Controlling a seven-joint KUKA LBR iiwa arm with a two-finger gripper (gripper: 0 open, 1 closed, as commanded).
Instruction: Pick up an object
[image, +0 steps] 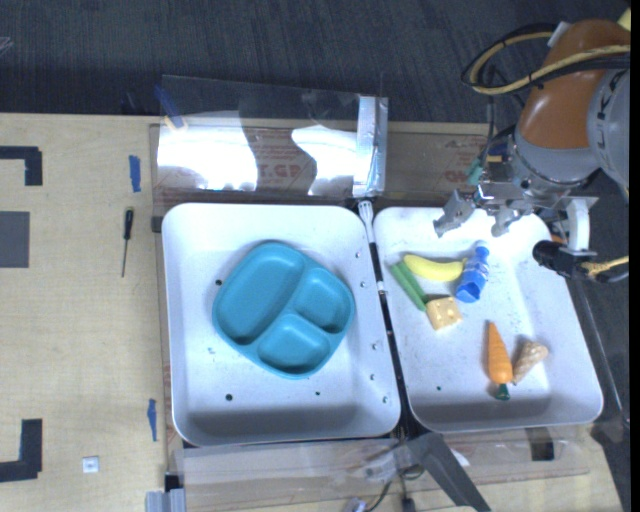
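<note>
Camera view: gripper (478, 212) hangs over the back of the right bin (570, 400) — fingers look spread, nothing between them. Nearest pick is the blue bottle (473, 274), lying tilted just below it, touching the banana (433, 268). Likely light, hard, slick plastic; grab across the body's short axis. Green stick (409, 285), yellow cube (444, 314), carrot (498, 357) and shell (529, 357) nearby — crowded on the left. Smooth white floor, low walls. Left bin (190, 400) holds a blue tray (285, 308).

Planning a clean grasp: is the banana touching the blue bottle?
Touching: the camera view shows the banana's right end meeting the blue bottle, no gap between them.
</note>
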